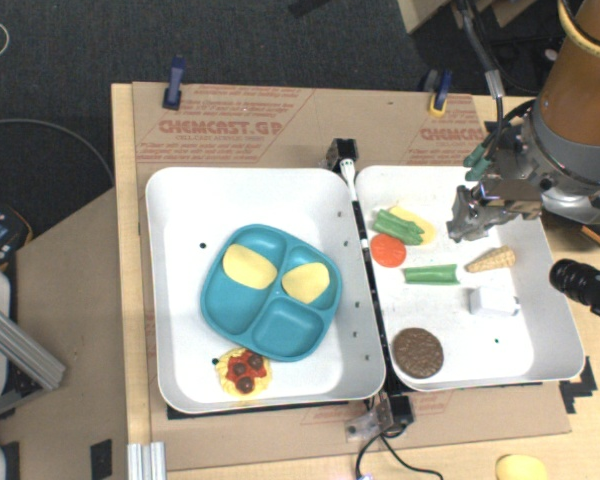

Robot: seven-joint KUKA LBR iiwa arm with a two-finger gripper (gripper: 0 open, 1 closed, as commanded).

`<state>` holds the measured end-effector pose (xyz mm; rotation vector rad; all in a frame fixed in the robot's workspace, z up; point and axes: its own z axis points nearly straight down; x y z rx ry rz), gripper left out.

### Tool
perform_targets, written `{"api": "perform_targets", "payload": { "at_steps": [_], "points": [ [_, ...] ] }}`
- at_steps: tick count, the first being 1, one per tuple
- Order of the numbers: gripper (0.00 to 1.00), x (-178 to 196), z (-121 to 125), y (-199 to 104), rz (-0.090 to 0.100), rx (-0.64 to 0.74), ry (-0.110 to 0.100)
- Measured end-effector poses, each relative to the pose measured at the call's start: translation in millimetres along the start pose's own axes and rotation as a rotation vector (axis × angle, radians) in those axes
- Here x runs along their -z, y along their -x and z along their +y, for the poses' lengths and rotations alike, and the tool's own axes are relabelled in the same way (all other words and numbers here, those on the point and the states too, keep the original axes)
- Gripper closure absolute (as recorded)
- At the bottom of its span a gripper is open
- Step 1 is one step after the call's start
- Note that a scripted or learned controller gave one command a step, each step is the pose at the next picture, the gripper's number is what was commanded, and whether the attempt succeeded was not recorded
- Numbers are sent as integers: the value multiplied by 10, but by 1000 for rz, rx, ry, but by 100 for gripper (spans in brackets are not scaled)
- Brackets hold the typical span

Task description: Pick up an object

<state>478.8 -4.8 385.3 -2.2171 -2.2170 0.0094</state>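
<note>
Overhead, end effector (467, 230) above green bean (430, 274), right bin (550, 363).

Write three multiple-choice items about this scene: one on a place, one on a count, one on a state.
1. Where is the blue plate?
A. left bin
B. right bin
C. on the cardboard

2. How many yellow pieces lie on the plate?
A. one
B. two
C. four

3. How does the gripper stand?
A. above the right bin, carrying nothing visible
B. pressing the brown disc
C. over the left bin

Answers: 1 A, the plate lies within the left bin's walls. 2 B, one piece in each upper compartment. 3 A, it hangs near the cone, apart from it.
</note>
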Motion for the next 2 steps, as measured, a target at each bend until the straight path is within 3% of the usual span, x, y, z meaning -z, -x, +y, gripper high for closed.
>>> {"api": "perform_targets", "payload": {
  "at_steps": [1,2],
  "points": [
    [100,802,2,-789,3,10,19],
    [100,43,-2,-613,-2,-3,0]
  ]
}}
